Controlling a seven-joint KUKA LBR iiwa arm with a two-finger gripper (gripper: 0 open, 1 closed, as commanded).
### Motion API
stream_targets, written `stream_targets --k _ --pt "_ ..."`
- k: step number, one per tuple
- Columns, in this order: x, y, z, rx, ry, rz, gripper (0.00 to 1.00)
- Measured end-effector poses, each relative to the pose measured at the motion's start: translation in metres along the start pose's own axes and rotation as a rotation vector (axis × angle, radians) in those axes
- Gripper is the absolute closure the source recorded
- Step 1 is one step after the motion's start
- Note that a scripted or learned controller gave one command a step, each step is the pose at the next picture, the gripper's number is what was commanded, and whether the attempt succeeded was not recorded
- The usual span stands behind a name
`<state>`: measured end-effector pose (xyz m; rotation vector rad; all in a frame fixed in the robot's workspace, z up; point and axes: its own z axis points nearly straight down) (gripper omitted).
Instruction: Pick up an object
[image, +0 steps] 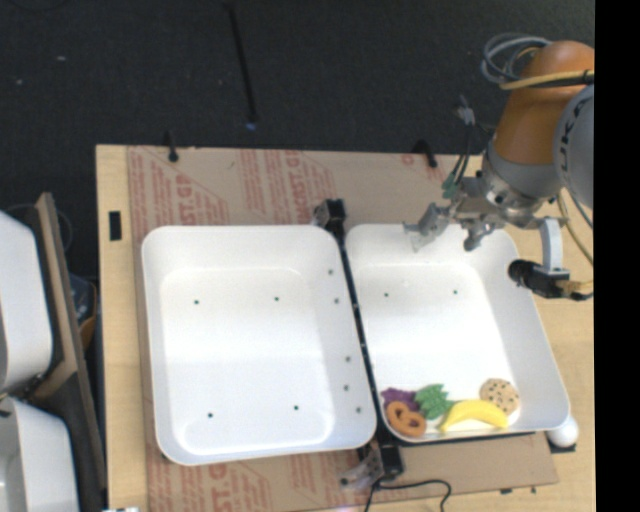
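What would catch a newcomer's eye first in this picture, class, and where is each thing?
The eye goes first to the orange band on the grey arm at the upper right, with its gripper hanging over the far edge of the right bin. Next comes a small cluster of bright toy foods in that bin's near corner: a yellow banana, a cookie, a pretzel, green leaves and purple grapes.

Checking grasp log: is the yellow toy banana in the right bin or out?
In. The yellow toy banana lies on the right white bin's floor, near corner, beside a round cookie.
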<state>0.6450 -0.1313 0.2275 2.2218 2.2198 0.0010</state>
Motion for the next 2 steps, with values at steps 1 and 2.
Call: stream_targets --k 1,2 --pt "0.0 0.0 0.0001 0.0 0.0 0.0 0.0" --pt "0.0 0.0 0.0001 0.0 0.0 0.0 0.0"
